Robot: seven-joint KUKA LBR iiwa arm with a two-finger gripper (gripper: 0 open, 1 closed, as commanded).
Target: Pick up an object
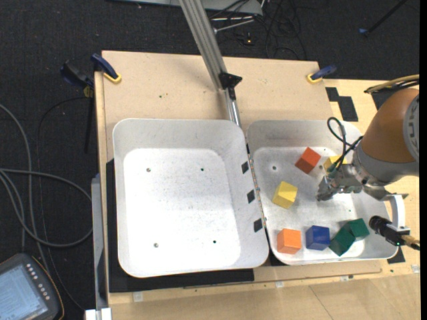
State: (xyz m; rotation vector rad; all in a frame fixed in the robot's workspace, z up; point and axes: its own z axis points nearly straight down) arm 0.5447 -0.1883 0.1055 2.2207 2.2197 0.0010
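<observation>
Two white bins [133, 179]; five blocks [285, 195] beside the tool [327, 191].

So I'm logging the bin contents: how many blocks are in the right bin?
5 seen, all in the right bin: red-orange block at the back, yellow block mid-bin, then orange block, blue block and green block along the front. The gripper may hide another.

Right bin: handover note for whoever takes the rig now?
Hand is low in the right bin, beside the red-orange cube; nothing is seen held, finger state unclear.
Other blocks in that bin: yellow cube, orange cube, blue cube, green block.
Done: nothing lifted.
Left: grasp one and raise it.
</observation>
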